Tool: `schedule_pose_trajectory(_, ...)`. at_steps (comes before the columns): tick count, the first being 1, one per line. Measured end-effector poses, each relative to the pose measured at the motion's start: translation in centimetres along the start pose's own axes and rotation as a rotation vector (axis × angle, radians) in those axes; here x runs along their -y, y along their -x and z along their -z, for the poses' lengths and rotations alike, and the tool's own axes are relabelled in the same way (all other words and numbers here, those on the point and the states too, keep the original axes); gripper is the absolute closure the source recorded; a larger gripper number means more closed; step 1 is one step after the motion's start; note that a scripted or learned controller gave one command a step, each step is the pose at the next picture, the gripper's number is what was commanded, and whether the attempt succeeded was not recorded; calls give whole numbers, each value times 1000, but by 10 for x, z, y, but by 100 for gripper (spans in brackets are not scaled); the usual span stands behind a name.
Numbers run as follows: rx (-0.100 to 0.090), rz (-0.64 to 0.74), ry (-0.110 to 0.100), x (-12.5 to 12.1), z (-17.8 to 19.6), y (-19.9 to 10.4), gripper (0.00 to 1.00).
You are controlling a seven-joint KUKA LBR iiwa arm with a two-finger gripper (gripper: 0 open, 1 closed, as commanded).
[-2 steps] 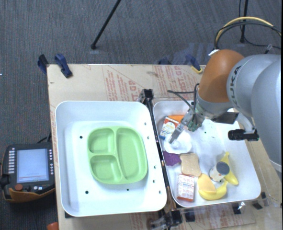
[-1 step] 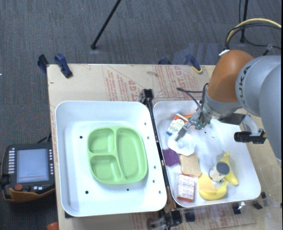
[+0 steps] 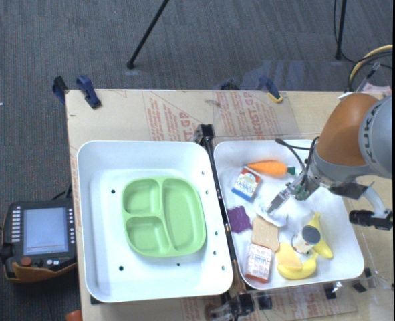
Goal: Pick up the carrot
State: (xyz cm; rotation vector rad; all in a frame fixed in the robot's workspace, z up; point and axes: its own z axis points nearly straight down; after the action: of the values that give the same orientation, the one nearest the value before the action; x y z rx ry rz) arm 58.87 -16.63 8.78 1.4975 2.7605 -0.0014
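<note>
One risk: our gripper (image 3: 277, 203), its state we cannot tell, hangs beside the carton (image 3: 246, 183), short of the carrot (image 3: 267, 168).

Carrot (image 3: 267, 168): orange, tapered, with a green stem end pointing right, lying flat and roughly horizontal on the floor of the right bin (image 3: 355, 246), near its back wall, ungripped.
</note>
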Motion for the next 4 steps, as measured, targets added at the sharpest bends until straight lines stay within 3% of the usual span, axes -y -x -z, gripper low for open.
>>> schedule_pose_trajectory(1,-1,-201,1,-37,1,46,0)
schedule_pose_trajectory(2,-4,-510,4,-28,1,65,0)
schedule_pose_trajectory(3,-4,-509,3,-28,1,65,0)
schedule_pose_trajectory(4,-7,-852,0,-31,1,58,0)
